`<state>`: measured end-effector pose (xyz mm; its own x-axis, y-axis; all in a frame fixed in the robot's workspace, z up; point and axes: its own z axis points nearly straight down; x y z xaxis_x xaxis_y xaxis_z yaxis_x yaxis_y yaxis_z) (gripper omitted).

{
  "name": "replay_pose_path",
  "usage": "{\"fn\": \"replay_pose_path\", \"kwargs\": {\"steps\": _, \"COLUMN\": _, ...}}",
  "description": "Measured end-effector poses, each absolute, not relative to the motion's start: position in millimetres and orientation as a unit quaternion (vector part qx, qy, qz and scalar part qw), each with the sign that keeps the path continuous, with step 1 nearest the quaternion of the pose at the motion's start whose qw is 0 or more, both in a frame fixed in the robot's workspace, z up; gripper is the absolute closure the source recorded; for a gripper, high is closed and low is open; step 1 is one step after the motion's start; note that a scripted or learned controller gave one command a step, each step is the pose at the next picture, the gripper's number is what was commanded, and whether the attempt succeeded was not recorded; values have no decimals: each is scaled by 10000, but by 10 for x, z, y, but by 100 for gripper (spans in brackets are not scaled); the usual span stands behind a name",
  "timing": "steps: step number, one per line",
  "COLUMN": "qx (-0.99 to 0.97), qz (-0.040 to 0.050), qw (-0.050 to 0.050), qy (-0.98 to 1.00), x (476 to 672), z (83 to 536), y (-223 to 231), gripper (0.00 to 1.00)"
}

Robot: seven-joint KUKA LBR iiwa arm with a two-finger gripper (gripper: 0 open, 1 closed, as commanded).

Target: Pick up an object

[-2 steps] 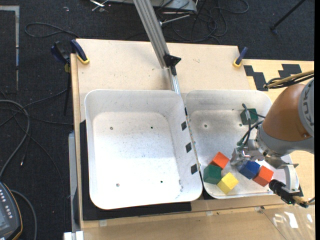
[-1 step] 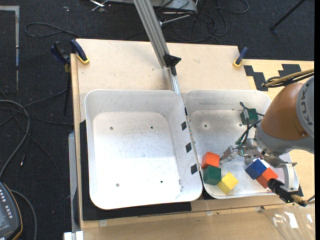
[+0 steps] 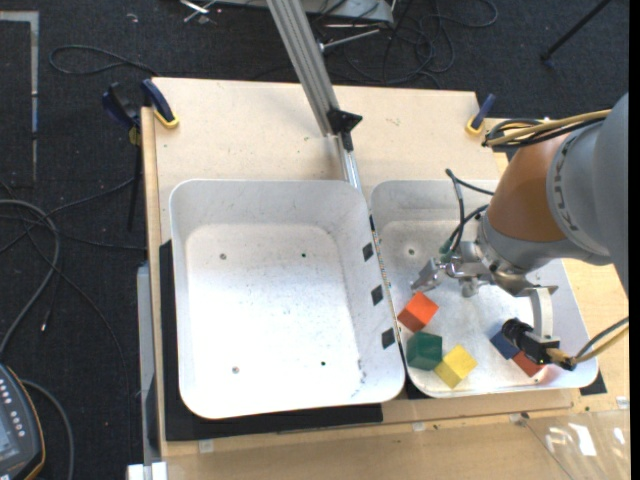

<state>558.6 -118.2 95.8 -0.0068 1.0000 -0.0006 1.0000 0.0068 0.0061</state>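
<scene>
The far right side of the right-hand shallow white bin [image 3: 420, 200] is covered by the grey arm with its orange band [image 3: 560, 203], which is itself cut off by the right edge. A small blue block [image 3: 503, 343] and a small red block [image 3: 527, 364] are partly hidden under black gripper parts.

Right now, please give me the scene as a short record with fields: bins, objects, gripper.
left bin: white, shallow
right bin: white, holds the blocks
objects: orange block, green block, yellow block, blue block, red block
gripper: over the right bin, just above the orange block; no block seen between its fingers
</scene>
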Motion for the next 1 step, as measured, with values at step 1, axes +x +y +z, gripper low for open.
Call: {"fn": "replay_pose_path", "kwargs": {"steps": 1, "qx": 7059, "qz": 12, "qw": 38, "qy": 7083, "x": 6451, "z": 964, "y": -1570, "gripper": 0}}
